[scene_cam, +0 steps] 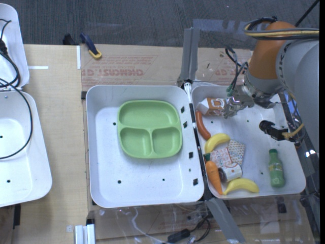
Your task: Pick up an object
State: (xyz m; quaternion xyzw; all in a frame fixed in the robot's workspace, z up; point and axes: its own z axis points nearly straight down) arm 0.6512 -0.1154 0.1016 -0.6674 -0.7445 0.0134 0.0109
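on the pale wooden surface (pixel 56 60), the right bin (pixel 297 177) holds a small white-and-orange carton (pixel 213 106) at its ten o'clock corner, touching the gripper (pixel 231 105), whose opening i cannot tell; the carton looks light, crushable, best pinched across its narrow sides.

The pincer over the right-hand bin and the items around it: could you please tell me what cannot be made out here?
- The pincer, camera view: too small and dark against the wrist to tell its state.
- The small carton: partly hidden behind the pincer, so contact is unclear; label unreadable.
- The carrot: tucked against the bin divider, its lower end partly hidden.
- The patterned packet: print too small to read.
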